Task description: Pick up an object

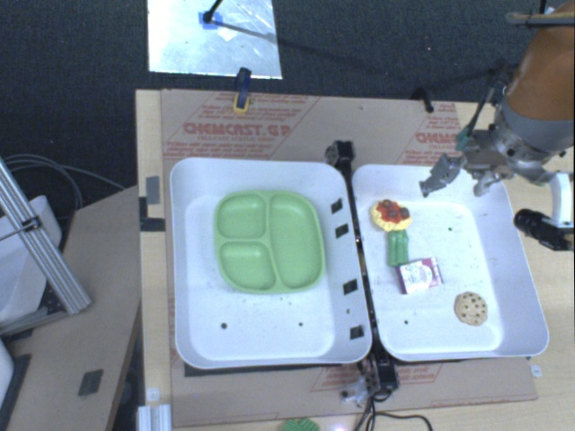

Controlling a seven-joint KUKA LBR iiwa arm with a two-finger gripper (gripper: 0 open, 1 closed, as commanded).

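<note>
While the arm reaches in from the right, its hand (463, 180) hangs above the far edge of the right bin (517, 268), fingers spread apart with nothing between them. Below it in that bin lie a flower toy (393, 227), a small packet (420, 275) just beside the stem, and a cookie (471, 308) nearer the front. A green divided plate (269, 241) sits in the left bin (193, 268) on the worktop (108, 268).

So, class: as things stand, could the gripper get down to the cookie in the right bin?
Probably yes. The cookie lies flat by itself on the right bin's floor, apart from the purple packet, with nothing over it. The gripper hangs open above that bin's far edge.
</note>
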